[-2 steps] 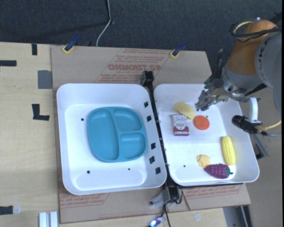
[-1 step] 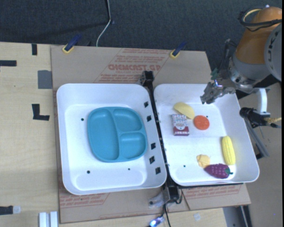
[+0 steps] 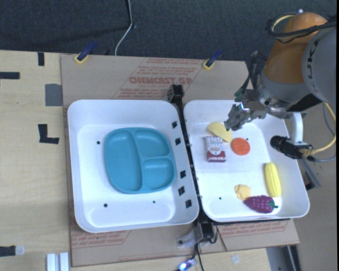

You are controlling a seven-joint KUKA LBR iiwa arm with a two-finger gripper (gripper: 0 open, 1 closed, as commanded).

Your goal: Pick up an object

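the arm is in the approach step, reaching into the right bin (image 3: 294, 208) from the right. the gripper (image 3: 235, 119) hovers low at the upper part of that bin, just beside the pale yellow wedge (image 3: 218, 131), which lies near the red and white carton (image 3: 215, 149) and the orange-red round piece (image 3: 240, 146). nothing is seen between its fingers, and how far they are parted cannot be told from this angle. the next move likely calls for settling over the wedge and closing on it.
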